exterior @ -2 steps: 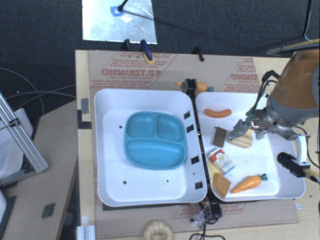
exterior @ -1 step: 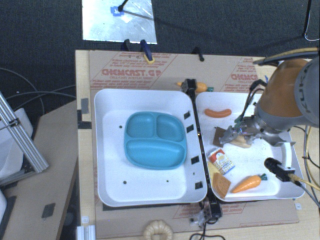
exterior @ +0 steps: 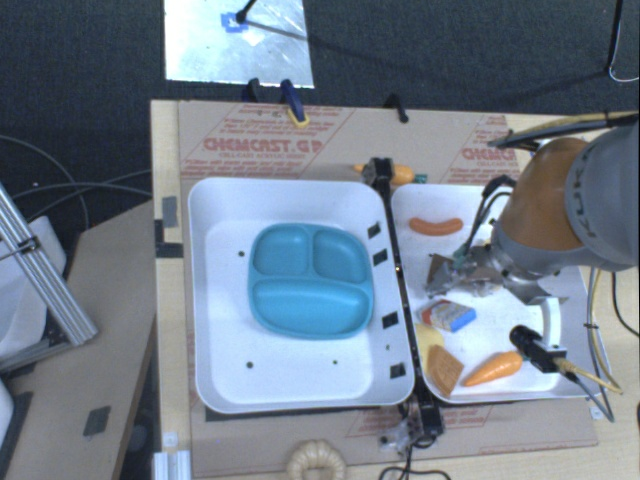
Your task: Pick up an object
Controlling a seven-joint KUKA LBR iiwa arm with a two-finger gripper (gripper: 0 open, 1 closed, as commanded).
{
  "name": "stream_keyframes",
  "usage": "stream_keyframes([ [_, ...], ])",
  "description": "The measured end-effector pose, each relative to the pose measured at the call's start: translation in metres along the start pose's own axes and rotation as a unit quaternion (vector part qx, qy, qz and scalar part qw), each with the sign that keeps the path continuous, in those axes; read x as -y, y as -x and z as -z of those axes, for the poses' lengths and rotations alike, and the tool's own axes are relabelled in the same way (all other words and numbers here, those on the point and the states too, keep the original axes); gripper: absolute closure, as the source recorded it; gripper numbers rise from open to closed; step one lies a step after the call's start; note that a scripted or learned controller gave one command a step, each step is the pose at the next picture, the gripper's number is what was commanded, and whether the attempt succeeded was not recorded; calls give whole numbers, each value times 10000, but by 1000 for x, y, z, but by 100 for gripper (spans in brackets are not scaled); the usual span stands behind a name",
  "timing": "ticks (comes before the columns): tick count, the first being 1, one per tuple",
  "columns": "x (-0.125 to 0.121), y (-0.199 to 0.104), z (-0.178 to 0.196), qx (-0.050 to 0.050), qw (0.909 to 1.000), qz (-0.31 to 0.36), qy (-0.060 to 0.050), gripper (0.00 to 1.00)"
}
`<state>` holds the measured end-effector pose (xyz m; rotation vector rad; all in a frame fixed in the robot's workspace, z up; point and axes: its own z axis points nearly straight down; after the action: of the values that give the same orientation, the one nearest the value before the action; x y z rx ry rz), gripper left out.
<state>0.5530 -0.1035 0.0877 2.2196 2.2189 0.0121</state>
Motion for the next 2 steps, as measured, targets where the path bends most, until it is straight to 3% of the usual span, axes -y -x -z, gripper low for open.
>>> stream_keyframes([
  [1, 2, 1, 10, 15, 10000, 5, -21, 100],
  [2, 3, 1, 52, 19, 10000, 18, -21, 100],
])
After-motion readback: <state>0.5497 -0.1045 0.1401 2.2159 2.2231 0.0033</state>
